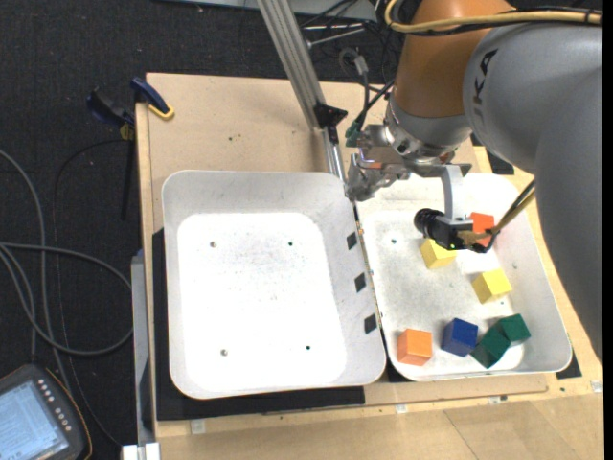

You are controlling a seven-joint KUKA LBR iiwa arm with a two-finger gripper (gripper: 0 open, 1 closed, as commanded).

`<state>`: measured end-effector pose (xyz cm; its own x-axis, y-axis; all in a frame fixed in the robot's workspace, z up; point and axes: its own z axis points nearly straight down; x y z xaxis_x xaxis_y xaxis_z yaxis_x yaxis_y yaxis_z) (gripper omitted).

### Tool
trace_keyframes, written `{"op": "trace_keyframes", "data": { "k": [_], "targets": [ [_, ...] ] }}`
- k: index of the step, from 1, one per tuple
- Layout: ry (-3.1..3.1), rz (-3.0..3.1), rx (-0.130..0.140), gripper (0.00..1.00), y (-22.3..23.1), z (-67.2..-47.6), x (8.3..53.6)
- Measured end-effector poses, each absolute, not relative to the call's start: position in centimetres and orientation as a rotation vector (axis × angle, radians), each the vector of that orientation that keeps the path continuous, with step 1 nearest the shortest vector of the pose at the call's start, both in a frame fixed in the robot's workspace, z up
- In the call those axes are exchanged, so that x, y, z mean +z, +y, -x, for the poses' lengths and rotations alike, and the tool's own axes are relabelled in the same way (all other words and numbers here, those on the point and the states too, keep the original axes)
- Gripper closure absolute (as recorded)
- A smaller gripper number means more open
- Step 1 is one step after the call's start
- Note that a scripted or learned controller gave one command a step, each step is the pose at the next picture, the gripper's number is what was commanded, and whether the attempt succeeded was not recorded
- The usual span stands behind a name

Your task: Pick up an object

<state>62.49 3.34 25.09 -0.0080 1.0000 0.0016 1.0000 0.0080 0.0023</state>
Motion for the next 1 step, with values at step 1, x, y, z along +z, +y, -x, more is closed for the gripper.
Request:
{"op": "trace_keyframes", "data": {
  "k": [1],
  "targets": [
    [2.23,-2.212,0.005,1.0,8.63,-62.58,25.62]
  ]
}}
